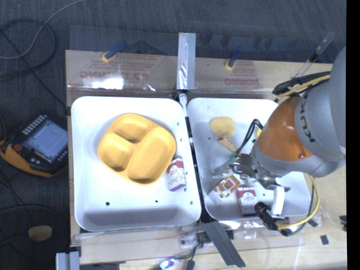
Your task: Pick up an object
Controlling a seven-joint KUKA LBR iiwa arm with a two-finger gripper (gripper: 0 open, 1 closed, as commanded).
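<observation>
In the left bin (pixel 84 167) a large yellow lumpy object (pixel 136 147), made of three rounded lobes, lies near the middle and fills much of the floor. Just beside its lower right edge a small red-and-white container (pixel 176 175) lies close to the bin's right wall. In the right bin (pixel 205 151) a pale yellow ice-cream-cone toy (pixel 224 130) lies in the upper left part. Lower down, a small brown-and-white patterned packet (pixel 226 187) lies tilted, and just beside it a dark red box (pixel 247 200) lies toward the near wall.
</observation>
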